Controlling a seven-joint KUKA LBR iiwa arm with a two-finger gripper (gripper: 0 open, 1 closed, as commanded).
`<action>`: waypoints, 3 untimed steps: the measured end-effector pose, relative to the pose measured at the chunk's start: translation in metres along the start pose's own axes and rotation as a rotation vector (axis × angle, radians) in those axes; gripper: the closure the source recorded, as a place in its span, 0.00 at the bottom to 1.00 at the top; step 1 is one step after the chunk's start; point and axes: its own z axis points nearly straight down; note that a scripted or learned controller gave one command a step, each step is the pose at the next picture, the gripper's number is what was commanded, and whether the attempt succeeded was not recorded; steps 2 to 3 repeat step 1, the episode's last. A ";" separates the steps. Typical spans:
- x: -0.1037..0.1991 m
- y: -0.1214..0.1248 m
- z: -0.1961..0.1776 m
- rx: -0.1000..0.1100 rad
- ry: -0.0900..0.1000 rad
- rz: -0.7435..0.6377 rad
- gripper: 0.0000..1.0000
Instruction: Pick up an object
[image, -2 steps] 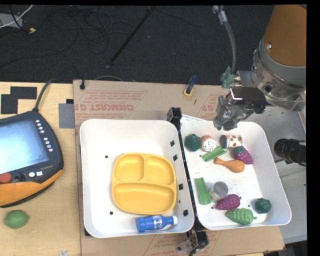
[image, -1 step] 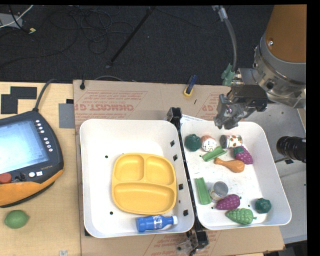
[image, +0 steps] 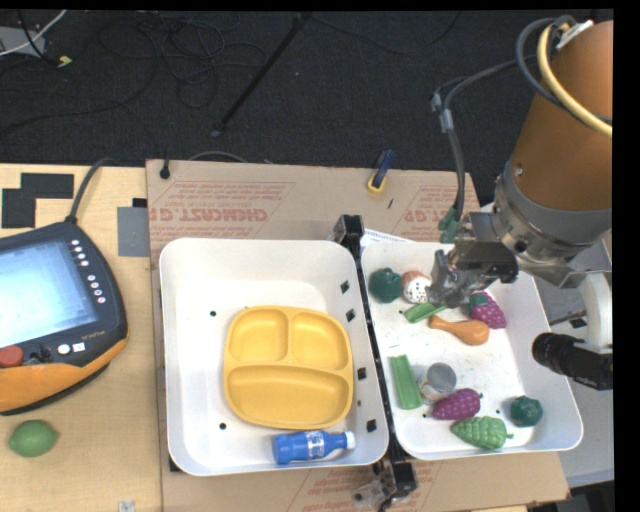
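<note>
My gripper (image: 447, 292) hangs low over the back of the right bin (image: 548, 425), its fingers dark and blurred among the toys. Directly beneath and beside it lie a white-and-red ball (image: 415, 289), a green bean-like piece (image: 421, 313), an orange drumstick (image: 463, 328) and a purple grape bunch (image: 489, 312). A dark green round toy (image: 384, 285) sits to the left. Nothing is visibly lifted between the fingers. Nearer the front lie a green stick (image: 403, 381), a grey can (image: 438, 379), a second purple bunch (image: 456, 404), a green bunch (image: 479, 432) and a dark green lump (image: 525, 410).
The left bin (image: 190, 290) holds a yellow divided plate (image: 289, 365) and a blue bottle (image: 312, 446) at its front. A tablet-style pendant (image: 50, 305) and a green ball (image: 33, 438) lie on the bench at left. A black divider (image: 362, 330) separates the bins.
</note>
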 end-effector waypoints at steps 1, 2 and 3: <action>0.078 -0.001 -0.098 -0.022 0.006 -0.013 1.00; 0.078 -0.001 -0.098 -0.022 0.006 -0.013 1.00; 0.078 -0.001 -0.098 -0.022 0.006 -0.013 1.00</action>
